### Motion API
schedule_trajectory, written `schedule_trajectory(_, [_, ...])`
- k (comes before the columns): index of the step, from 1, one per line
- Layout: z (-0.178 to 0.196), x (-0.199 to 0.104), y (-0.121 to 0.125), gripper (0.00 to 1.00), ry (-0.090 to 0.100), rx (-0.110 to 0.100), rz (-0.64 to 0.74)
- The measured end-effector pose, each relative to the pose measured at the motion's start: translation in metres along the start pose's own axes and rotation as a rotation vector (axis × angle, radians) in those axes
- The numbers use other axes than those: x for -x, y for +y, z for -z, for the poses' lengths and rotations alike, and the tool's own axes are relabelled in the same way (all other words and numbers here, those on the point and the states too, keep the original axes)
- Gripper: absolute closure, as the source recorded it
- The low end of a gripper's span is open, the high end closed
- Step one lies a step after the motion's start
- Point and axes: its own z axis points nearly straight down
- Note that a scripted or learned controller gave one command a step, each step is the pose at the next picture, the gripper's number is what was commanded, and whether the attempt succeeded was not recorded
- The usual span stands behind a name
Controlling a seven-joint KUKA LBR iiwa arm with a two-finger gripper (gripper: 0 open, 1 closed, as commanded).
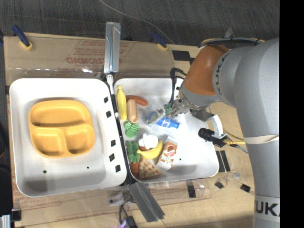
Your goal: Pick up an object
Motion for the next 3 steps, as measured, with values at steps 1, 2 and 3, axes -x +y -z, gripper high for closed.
schedule_trajectory(1, [0.008, -0.02, -0.033, 0.0, 0.0, 0.001, 0.054])
schedule_trajectory(2, [0.018, -0.019, -0.033, 1.0, -0.001, 0.001, 0.056])
schedule_trajectory(3, [0.148, -0.063, -0.014, 1.0, -0.002, 0.005, -0.253])
